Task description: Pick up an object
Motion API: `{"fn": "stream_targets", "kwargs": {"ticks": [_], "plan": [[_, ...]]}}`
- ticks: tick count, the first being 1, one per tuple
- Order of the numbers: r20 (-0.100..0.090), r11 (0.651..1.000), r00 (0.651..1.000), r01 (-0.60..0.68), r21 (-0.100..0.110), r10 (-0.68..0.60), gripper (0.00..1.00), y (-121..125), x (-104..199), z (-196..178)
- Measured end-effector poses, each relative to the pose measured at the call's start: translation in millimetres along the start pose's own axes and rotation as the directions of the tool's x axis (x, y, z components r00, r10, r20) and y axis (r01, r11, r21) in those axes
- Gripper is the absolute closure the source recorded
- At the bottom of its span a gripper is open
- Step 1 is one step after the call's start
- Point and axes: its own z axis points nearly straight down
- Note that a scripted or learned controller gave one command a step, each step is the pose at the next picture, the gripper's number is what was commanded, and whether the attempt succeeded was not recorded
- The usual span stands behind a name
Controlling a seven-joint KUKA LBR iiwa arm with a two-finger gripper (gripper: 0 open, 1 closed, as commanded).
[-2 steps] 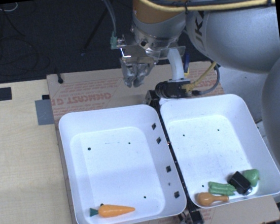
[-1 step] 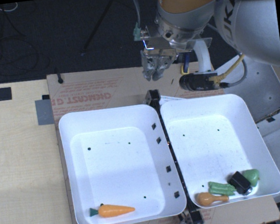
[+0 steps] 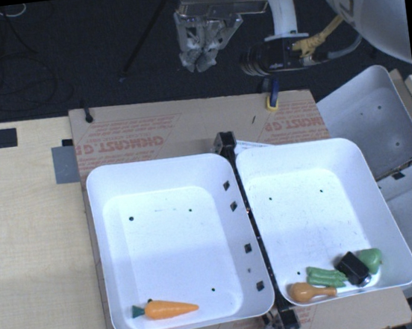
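Note:
An orange toy carrot (image 3: pixel 169 308) with a green top lies near the front edge of the left bin (image 3: pixel 107 210). A small cluster sits in the front right corner of the right bin (image 3: pixel 365 169): a tan pear-shaped piece (image 3: pixel 310 291), a green pod (image 3: pixel 326 276), a black block (image 3: pixel 353 268) and a light green piece (image 3: pixel 371 256). My gripper (image 3: pixel 200 51) hangs high at the top of the view, beyond the far edge of both bins and well away from every object. Nothing shows in it.
The bins stand side by side on a cardboard sheet (image 3: pixel 157 132) on the wooden bench. A black divider clip strip (image 3: pixel 241 215) runs between them. A grey metal tray (image 3: pixel 368 112) lies to the right. Cables and a blue-yellow clamp (image 3: pixel 273 92) sit behind.

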Motion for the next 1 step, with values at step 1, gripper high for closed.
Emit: {"fn": "stream_targets", "kwargs": {"ticks": [1], "plan": [[0.006, 1.000, 1.000, -0.005, 0.015, 0.005, 1.00, 27.3, 51.5, 11.5]]}}
